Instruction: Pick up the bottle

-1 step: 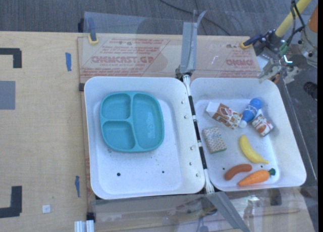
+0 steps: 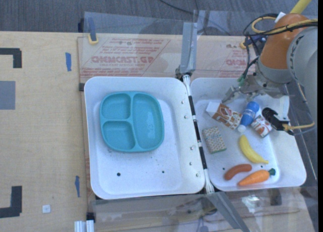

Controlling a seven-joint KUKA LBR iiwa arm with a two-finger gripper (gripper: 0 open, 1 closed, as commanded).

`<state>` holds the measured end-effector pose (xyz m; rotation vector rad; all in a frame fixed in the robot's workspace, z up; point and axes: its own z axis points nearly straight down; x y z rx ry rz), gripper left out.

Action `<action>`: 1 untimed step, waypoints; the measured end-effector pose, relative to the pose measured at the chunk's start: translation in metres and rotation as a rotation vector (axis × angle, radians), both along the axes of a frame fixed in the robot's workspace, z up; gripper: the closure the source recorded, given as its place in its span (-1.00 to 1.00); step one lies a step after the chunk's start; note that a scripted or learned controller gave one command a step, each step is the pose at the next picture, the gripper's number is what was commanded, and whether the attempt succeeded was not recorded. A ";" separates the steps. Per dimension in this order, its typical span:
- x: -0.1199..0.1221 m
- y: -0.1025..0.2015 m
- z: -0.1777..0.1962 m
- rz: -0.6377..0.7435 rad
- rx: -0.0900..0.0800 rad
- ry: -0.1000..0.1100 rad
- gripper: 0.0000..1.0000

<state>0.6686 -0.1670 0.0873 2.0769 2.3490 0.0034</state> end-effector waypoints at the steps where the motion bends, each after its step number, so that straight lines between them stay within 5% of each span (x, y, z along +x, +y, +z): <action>1: -0.042 -0.044 -0.001 0.114 0.002 0.004 -1.00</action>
